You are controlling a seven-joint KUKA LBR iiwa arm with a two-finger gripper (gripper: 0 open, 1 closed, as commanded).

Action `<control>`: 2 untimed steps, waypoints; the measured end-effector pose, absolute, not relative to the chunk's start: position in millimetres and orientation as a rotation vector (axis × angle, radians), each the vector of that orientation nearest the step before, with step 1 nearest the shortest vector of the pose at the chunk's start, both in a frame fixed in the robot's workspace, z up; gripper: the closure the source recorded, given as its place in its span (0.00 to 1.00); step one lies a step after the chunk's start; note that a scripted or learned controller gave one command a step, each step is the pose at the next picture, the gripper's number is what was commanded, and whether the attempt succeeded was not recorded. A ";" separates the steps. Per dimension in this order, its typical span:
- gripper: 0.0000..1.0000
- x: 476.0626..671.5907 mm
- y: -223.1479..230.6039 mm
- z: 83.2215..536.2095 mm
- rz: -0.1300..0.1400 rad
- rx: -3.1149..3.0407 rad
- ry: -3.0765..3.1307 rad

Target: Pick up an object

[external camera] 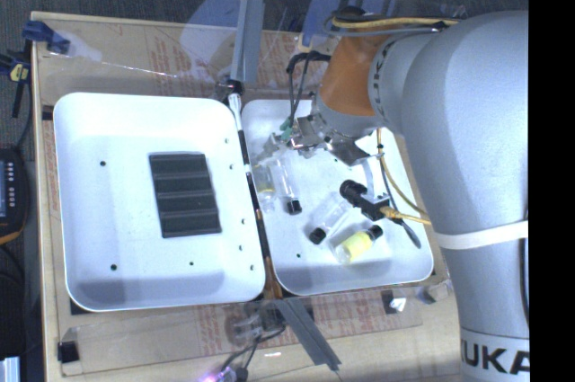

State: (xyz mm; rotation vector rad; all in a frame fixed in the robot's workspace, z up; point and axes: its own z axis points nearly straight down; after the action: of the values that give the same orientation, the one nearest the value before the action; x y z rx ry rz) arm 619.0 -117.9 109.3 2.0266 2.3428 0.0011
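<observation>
My gripper hangs low over the back left part of the right bin, with the grey arm and its orange band behind it. Just in front of the gripper lie a clear tube with a black end and a clear piece with a yellowish part, close to the bin's left wall. Nearer the front are a clear bottle with a black cap and a yellow object. I see nothing held by the gripper.
The left bin holds a black ribbed rectangular block near its middle. A raised rim divides the two bins. The arm's bulk covers the right bin's right side and the bench beyond.
</observation>
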 end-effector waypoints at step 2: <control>1.00 613.4 -102.3 107.6 -0.002 1.980 2.423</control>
State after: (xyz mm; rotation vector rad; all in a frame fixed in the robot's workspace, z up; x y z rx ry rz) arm 613.4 -102.3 107.6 1.9798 2.4229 -0.0019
